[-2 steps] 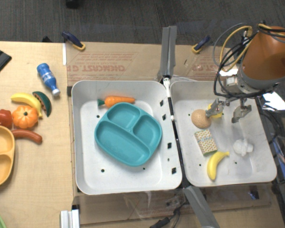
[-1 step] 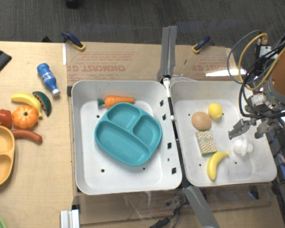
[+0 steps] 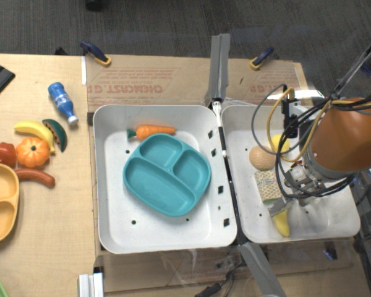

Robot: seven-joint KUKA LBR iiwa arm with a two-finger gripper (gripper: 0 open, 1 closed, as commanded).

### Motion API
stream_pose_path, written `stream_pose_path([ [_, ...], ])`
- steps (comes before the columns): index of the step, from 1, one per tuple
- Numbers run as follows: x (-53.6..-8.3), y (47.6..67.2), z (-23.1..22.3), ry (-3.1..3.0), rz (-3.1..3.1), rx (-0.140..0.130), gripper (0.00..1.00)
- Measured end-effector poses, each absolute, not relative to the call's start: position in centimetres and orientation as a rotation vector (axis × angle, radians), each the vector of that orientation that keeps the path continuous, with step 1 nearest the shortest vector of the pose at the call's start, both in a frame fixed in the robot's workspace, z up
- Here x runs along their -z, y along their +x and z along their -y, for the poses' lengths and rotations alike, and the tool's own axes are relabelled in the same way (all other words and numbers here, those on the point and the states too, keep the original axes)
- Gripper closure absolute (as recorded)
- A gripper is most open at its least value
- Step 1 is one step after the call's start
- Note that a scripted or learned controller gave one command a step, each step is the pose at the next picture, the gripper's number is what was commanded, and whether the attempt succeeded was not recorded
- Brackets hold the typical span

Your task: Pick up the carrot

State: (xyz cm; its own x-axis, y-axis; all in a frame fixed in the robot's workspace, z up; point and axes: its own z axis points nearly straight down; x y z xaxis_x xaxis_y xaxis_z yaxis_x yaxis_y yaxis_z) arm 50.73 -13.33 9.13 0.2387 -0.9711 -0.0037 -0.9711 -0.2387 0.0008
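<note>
The worktop (image 3: pixel 43 73) carries two white bins side by side. Over the right bin (image 3: pixel 334 224) hangs the arm (image 3: pixel 346 135), its orange band and looping cables covering the far right part. In the left bin (image 3: pixel 111 228) sits a teal divided plate (image 3: pixel 167 173), and just beyond its far edge lies the carrot (image 3: pixel 151 130), lengthwise, touching the plate's rim, well apart from the arm. The pincer (image 3: pixel 290 193) is low in the right bin, beside a beige egg-like ball (image 3: pixel 261 158), a speckled sponge (image 3: pixel 269 184) and a yellow piece (image 3: pixel 282 224); whether it is wide or narrow, I cannot tell. Toy fruit sits far left on the worktop.
</note>
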Motion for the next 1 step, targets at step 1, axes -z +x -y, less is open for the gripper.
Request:
stream_pose_path([
  [1,-17.47,48.0,21.07,-2.669,-1.65,-0.002,0.0],
])
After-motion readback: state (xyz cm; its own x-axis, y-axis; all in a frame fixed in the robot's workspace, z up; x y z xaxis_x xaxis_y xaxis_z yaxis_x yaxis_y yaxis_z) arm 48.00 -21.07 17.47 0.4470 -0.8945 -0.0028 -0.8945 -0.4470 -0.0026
